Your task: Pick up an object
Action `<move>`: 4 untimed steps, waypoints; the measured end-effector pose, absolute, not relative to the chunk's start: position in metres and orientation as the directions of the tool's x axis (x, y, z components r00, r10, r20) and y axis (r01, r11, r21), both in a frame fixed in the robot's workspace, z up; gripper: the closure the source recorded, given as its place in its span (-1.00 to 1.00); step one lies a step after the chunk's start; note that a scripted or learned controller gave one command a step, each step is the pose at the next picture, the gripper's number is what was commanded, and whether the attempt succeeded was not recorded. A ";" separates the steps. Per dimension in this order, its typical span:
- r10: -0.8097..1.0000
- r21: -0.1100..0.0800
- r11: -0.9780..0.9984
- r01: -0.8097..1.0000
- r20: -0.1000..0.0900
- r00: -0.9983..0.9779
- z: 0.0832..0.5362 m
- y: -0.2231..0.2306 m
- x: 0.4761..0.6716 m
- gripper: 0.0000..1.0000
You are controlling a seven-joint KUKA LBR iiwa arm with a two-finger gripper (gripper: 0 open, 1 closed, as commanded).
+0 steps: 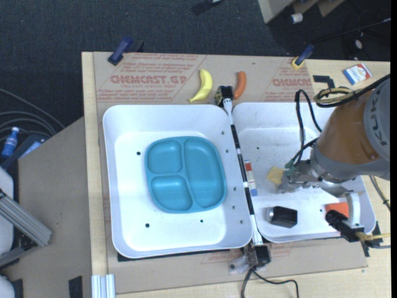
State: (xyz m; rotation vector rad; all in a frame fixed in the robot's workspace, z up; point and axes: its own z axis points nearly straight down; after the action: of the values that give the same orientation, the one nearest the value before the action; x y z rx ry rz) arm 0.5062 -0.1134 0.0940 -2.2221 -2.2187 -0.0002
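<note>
In the right bin, a small tan-yellow block lies left of centre. A black box-like object rests near the front wall. An orange and white object sits at the front right corner. My gripper hangs low over the right bin, its tip right beside the yellow block's right edge, and the grey and orange arm covers the bin's right side. I see nothing lifted off the floor of the bin.
The left bin holds a blue divided plate. A toy banana and an orange carrot lie on the bench behind the bins. Black cables loop over the right bin's back.
</note>
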 end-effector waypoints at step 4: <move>1.000 0.000 0.001 1.000 0.000 -0.001 0.084 -0.100 0.562 -1.00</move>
State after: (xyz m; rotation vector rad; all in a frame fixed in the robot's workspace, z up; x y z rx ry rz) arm 0.5618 -0.1003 0.0844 -2.2200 -2.2224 -0.0003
